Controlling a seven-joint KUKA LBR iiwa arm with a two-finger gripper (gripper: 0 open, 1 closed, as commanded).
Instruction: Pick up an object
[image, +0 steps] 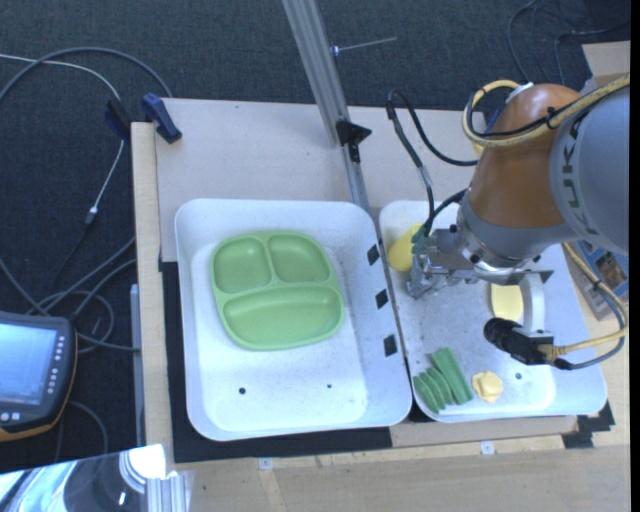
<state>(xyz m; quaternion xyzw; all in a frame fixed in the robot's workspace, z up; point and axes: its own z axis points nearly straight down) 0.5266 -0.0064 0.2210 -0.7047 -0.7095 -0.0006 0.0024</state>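
My gripper hangs over the upper left part of the right bin, its metal fingers pointing down toward the bin floor. Just left of it and partly behind it lies a yellow rounded object. A pale yellow flat piece shows under the arm's wrist. A green ridged object lies near the bin's front edge, with a small yellow piece beside it. I see nothing held between the fingers.
The left bin holds a green divided plate. A metal pole rises from between the bins at the back. A black cable connector hangs off the arm over the right bin.
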